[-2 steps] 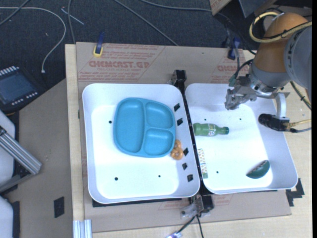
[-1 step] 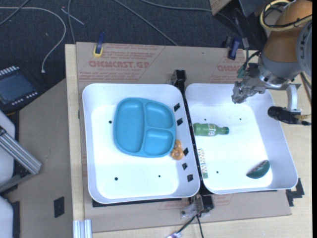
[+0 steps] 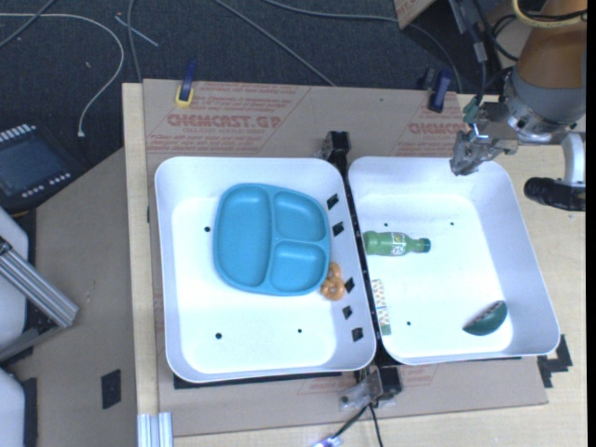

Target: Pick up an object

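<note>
A small green bottle lies on its side in the right bin, near that bin's left wall. A dark teal curved piece rests at the right bin's lower right corner. In the left bin sits a blue divided plate, with a small orange-brown lump at its lower right edge. My gripper hangs over the right bin's far rim, well above and to the right of the bottle. Nothing shows between its fingers.
A narrow printed strip lies along the right bin's left wall. Black clips line the divider between the bins. Blue clamps hold the cardboard base at the back. Cables trail across the dark floor at the upper left.
</note>
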Available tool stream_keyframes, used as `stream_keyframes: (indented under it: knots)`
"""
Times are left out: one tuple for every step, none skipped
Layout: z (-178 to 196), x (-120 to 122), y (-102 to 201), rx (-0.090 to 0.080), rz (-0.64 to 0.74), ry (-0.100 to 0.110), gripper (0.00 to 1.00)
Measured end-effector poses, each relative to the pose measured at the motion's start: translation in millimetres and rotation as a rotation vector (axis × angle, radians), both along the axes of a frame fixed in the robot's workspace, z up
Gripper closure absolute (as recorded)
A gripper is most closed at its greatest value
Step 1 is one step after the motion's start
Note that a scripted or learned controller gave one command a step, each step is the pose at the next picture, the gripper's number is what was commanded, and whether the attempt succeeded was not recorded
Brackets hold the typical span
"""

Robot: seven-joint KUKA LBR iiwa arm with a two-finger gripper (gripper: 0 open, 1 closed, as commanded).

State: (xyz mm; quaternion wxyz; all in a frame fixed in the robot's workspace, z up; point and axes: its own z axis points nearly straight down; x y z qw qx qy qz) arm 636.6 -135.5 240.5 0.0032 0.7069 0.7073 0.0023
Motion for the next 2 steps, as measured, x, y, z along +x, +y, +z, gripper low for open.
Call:
stream_keyframes:
  knots:
    - [6, -6, 50, 0.003, 0.004, 0.009, 1.0]
    - [13, -19, 104, 0.004, 0.004, 0.01, 1.0]
